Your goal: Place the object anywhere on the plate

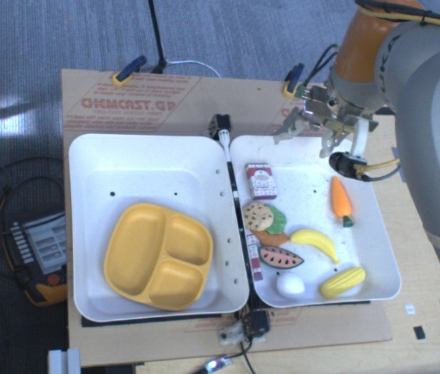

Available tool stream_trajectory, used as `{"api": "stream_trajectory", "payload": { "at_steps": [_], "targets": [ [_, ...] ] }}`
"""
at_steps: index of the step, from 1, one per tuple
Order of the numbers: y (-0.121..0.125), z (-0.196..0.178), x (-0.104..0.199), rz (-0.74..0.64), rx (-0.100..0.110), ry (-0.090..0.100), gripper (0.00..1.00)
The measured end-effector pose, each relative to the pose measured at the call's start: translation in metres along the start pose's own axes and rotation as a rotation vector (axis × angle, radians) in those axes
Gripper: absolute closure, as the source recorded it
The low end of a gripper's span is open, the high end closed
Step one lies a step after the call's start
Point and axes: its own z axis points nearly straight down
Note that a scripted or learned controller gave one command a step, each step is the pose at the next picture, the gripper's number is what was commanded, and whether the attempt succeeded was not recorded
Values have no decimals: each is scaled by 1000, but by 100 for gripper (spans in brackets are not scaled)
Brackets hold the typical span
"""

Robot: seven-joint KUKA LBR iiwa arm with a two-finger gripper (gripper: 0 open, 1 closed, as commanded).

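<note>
Where the grey arm with its orange band enters at the upper right of the frame, the end effector (311,127) hangs over the upper rim of the right bin (383,248), its two fingers spread apart with nothing between them. Just below it, in the upper middle of that bin, lies a small red carton (261,181). Toward the right of the bin an orange carrot (341,199) lies nearly upright in the picture. Lower down, near the bin's left wall, a round cookie (257,216) overlaps a green leaf-like piece (276,220), and beneath them sits a watermelon slice (281,257). A banana (317,243) curves to the right of these. Along the bin's lower edge are a white egg (290,285) and a yellow corn cob (342,281).

In the left bin (95,170), toward its lower half, rests the yellow plate (158,254) with three compartments. Both bins sit on a cardboard-covered desk (126,104).
</note>
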Motion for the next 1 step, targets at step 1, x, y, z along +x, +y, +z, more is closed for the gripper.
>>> {"api": "stream_trajectory", "payload": {
  "at_steps": [1],
  "targets": [
    [0, 0, 0, 0, 0, 0, 0]
  ]
}}
